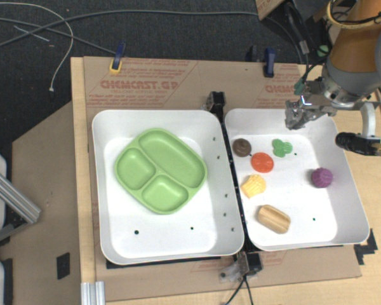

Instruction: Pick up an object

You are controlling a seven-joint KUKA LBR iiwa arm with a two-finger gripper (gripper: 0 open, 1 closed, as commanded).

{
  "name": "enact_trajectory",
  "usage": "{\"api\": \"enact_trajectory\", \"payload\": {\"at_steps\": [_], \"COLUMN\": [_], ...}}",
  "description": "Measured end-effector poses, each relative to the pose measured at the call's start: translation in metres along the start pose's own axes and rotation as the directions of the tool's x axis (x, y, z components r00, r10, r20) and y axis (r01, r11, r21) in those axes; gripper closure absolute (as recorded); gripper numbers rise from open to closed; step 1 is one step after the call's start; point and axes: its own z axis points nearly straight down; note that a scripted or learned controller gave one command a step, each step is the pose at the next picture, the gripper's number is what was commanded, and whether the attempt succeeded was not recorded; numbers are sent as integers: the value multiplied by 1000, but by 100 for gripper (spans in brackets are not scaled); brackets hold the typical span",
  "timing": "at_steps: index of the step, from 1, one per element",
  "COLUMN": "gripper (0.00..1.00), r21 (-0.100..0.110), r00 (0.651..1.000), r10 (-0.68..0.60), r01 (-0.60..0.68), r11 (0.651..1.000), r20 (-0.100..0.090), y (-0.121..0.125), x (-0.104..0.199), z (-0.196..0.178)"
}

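The right bin (343,224) holds several small items: a brown round piece (242,147), a green broccoli-like piece (281,148), an orange-red round piece (262,162), a yellow corn-like piece (254,185), a purple piece (322,177) and a tan bread-like roll (274,218). My gripper (297,117) hangs over the bin's far edge, above and just right of the green piece. Nothing shows between its fingers.
The left bin (114,234) holds a green three-compartment tray (160,170). A black clamp (216,100) sits where the bins meet at the far side. Blue clips (118,57) (269,61) grip the cardboard's back edge. A black part (357,143) juts in at the right.
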Motion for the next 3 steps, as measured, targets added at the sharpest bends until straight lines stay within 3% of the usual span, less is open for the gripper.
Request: {"api": "enact_trajectory", "payload": {"at_steps": [3], "gripper": [0], "r21": [5], "r00": [1000], "r10": [0], "r01": [0], "r11": [1000], "r20": [-1], "y": [3], "x": [-4], "z": [144]}}
